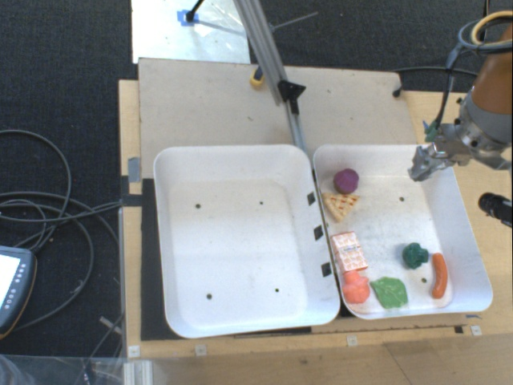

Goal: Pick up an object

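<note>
My gripper (pixel 422 169) hangs over the far right corner of the right bin (pixel 465 215), reaching in from the right under the grey arm with its orange band. Nothing shows between its fingers. In this bin lie a purple ball (pixel 346 180), a tan waffle wedge (pixel 341 206), a pink and white box (pixel 349 252), a red-orange ball (pixel 356 289), a green leaf piece (pixel 389 292), a dark green broccoli (pixel 414 255) and an orange sausage (pixel 438 275). The gripper is well apart from all of them, up and right of the purple ball.
The left bin (pixel 172 215) sits beside the right one, sharing a middle wall with black clips. A slanted grey pole (pixel 268 46) crosses the bench's far side. Cables and a tablet (pixel 12 283) lie on the floor at the left.
</note>
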`<state>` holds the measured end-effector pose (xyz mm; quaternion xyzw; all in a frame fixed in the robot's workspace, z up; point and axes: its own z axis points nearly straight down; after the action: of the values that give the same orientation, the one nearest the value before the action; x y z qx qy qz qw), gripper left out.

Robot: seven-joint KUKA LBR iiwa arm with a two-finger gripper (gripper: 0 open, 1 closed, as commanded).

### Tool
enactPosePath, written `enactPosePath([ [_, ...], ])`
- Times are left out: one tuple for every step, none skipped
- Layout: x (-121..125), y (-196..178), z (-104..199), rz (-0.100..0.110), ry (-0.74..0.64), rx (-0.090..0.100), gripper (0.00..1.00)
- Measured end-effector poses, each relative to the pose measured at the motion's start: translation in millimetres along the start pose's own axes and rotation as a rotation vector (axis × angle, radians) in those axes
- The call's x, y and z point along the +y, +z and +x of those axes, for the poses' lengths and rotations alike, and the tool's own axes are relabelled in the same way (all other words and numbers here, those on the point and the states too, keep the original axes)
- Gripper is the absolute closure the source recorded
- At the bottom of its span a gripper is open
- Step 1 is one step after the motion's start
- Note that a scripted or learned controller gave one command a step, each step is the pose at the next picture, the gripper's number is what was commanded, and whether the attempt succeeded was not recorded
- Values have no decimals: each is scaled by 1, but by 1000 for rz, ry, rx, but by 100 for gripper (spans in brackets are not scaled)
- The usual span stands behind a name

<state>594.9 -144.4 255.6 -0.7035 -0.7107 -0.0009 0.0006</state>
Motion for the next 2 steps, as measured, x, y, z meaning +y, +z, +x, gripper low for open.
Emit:
enactPosePath([
  [-8, -6, 48, -1, 0, 0, 100],
  [-16, -12, 102, -1, 0, 1, 100],
])
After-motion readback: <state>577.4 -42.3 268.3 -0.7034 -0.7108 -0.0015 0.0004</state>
